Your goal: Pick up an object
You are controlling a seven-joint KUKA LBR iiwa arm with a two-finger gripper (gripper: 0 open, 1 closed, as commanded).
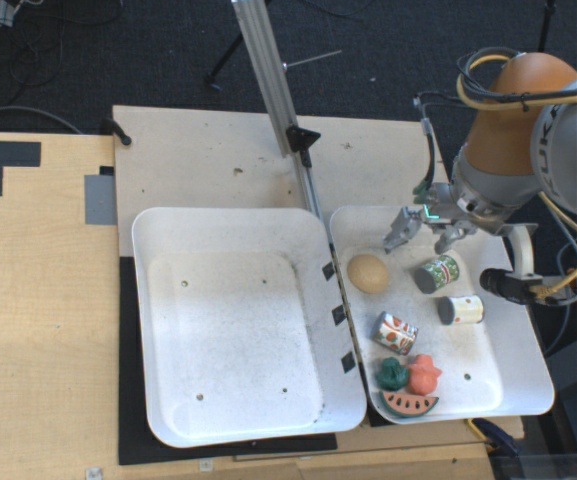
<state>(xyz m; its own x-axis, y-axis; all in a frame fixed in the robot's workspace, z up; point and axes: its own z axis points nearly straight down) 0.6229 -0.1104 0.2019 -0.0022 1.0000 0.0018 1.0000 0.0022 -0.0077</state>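
We see the arm [516, 133] coming in from the right, grey w/ its orange band bulging at the upper right, wrist bent down over the back of the right bin [513, 393]. The gripper [428, 233] hangs above the bin's rear part; its two fingers [402, 232] are spread wide apart w/ nothing between them. A small green light glows at the wrist base.

Just below the gripper, near but not touching as far as we can judge, lies a green can [437, 272] on its side. Its label has green and white patches; we can't read any writing on it. To its left sits a tan ball [368, 273], close to the bin's left wall. Right of the can lies a small cream cylinder [462, 309] w/ a dark end, also on its side.

Nearer the front: a red-and-white can [396, 333], tilted, label print too small to read. Below it a teal toy [393, 373] touches an orange-red toy [424, 373], and a watermelon slice toy [410, 404] lies just in front of both, at the bin's front rim.

The left bin [158, 268] sits beside the right one, their walls touching, black clips along the seam. A slanted metal rail [268, 63] rises behind the bins from the beige board.
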